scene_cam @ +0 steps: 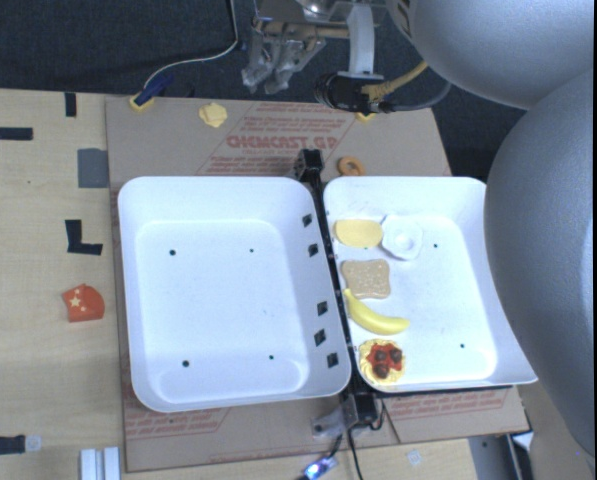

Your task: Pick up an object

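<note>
The right bin (468, 268) holds several small food items along its left side: a yellow round piece (358, 233), a white cup-like piece (402, 239), a tan toast slice (367, 279), a yellow banana (374, 316) and a red and yellow item (382, 360). My gripper (274, 66) hangs high at the top of the view, beyond the far edge of the bins, above the brown board. Nothing shows between its fingers.
The left bin (218, 298) lies beside the right one. A yellow piece (213, 115) and a small ring (349, 166) rest on the brown board behind the bins. A red item (84, 303) lies on the bench at left. The arm's grey body (538, 168) fills the right side.
</note>
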Tool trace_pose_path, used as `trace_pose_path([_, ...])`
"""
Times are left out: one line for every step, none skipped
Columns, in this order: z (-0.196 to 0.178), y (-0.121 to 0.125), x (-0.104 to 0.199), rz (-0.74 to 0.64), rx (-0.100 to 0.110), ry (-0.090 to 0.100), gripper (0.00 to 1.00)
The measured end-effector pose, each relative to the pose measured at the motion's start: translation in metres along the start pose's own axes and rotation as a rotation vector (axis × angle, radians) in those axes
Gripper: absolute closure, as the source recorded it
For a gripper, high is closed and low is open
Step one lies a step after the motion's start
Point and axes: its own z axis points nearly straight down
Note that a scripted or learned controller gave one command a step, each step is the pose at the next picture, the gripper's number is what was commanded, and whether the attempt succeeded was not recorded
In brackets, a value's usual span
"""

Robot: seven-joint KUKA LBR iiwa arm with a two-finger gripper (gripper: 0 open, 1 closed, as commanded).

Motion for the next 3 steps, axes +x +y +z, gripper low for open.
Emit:
trace_pose_path([-0.11,0.003,0.03,0.0,0.003,-0.001,1.0])
trace_pose_path([-0.105,-0.094,0.069,-0.005,0.018,-0.002,1.0])
trace_pose_path([-0.106,-0.171,0.066,-0.001,0.017,-0.003,1.0])
